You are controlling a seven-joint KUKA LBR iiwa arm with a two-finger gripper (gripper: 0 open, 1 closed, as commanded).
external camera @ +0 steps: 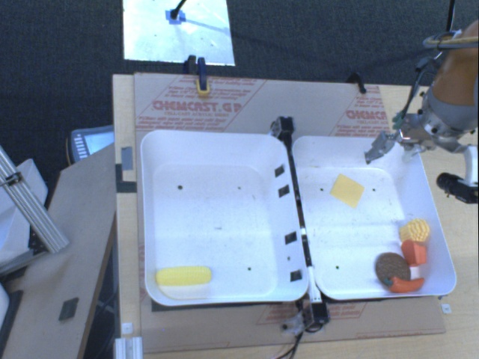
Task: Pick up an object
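Observation:
The right bin (pixel 434 200) holds a flat yellow square (pixel 347 190) near its middle. A cluster sits in its near right corner: a yellow corn piece (pixel 415 230), a red block (pixel 415 252), a brown round disc (pixel 389 267) and an orange carrot-like piece (pixel 408 283). A yellow oblong object (pixel 183 276) lies in the near left corner of the left bin (pixel 217 148). My gripper (pixel 389 144) hangs over the far right part of the right bin, up and to the right of the yellow square. It is open with nothing between its fingers.
A black divider with clips (pixel 292 200) runs between the two bins. A yellow-handled clamp (pixel 202 77) stands at the bench's far edge, and a reflective sheet (pixel 179 21) lies beyond it. A metal rail (pixel 30 208) sits off to the left.

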